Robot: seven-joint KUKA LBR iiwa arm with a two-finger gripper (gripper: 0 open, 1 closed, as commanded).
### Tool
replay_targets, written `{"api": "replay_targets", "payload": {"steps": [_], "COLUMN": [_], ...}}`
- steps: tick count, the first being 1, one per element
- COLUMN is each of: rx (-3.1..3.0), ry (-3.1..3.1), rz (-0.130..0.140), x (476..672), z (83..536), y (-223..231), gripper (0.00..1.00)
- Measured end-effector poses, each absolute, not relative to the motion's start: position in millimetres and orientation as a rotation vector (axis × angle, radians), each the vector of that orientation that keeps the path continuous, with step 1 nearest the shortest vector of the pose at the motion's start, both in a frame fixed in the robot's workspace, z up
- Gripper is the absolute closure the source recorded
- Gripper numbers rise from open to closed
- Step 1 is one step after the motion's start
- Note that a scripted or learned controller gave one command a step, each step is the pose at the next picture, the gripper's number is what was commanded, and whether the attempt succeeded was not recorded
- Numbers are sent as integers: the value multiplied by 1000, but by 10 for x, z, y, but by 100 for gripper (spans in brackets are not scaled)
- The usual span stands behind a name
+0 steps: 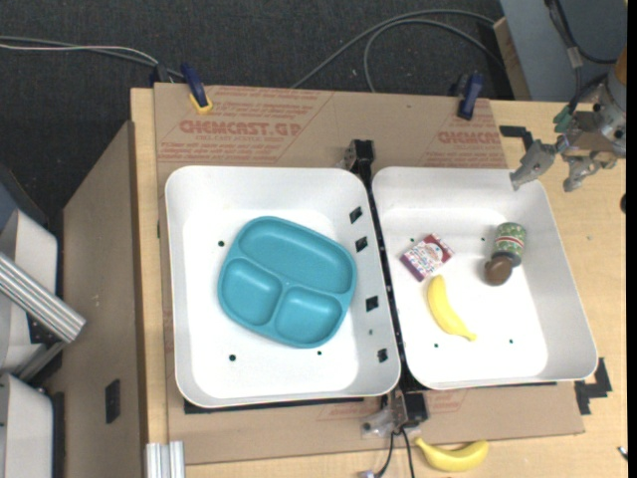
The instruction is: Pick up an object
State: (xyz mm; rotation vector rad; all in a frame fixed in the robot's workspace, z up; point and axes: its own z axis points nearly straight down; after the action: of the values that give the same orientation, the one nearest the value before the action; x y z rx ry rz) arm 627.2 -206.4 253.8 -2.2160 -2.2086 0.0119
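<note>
Looking down on the worktop (pixel 100 267), you can count two white bins side by side. One teal tray (pixel 287 281) with three compartments lies in the left bin (pixel 189 207), slightly toward its 9 o'clock side. Three things lie in the right bin (pixel 557 337): one small packet (pixel 426 256) with a dark red border, one banana (pixel 448 310) just below it toward 6 o'clock, and one small jar (pixel 505 253) with a green patterned body and brown end, lying tilted at the bin's 3 o'clock side. The packet and banana are near each other; the jar sits apart from both. A second banana (pixel 454 454) rests outside the bins at the worktop's front edge, at 6 o'clock. Two blue clamps, one (pixel 196 89) at 11 o'clock and one (pixel 469 96) at 1 o'clock, grip the cardboard sheet.

You see the gripper (pixel 553 167) at the right bin's 1 o'clock corner, over the rim, with its fingers spread apart and nothing between them. It touches none of the three things.
</note>
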Motion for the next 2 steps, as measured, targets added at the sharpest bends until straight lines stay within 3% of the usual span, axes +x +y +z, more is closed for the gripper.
{"api": "replay_targets", "payload": {"steps": [1, 2], "rx": [-2220, -2218], "ry": [-2222, -2220], "rz": [0, 3], "x": [6296, 6301], "z": [2626, 2212], "y": [-2054, -2036], "gripper": [0, 0]}}
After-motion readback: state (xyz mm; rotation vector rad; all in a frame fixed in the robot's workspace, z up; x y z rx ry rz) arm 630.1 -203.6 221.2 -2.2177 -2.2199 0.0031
